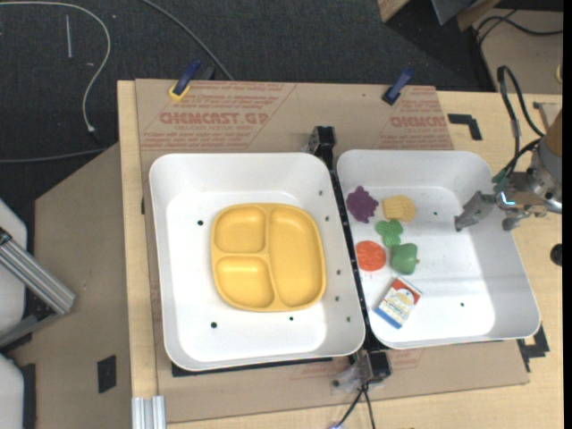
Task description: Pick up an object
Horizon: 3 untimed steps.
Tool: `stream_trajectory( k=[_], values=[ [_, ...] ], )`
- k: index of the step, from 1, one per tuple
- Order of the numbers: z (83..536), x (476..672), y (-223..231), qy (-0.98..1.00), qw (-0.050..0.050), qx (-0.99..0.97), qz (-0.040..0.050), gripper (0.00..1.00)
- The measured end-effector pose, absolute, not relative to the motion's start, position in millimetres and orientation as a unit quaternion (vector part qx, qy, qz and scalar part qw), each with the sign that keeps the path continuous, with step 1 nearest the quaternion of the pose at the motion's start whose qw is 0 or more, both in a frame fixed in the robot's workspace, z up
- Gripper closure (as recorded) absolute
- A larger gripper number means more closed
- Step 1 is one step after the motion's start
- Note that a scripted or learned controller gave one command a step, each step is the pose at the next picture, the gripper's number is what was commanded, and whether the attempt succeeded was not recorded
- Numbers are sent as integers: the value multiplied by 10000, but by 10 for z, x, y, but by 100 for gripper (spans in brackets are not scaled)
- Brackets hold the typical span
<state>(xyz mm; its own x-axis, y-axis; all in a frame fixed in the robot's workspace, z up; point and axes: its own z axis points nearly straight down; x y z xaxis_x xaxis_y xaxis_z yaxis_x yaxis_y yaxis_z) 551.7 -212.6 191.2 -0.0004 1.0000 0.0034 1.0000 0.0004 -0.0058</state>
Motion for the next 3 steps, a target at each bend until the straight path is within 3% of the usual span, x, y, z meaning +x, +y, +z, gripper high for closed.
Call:
stream_trajectory(
  k=[2, 3],
  values=[
    [923, 5432, -2179, -7068, 36, -7074, 12, 0],
    [1070, 5456, -2179, -7072, 2, -7070, -8, 100]
  ],
)
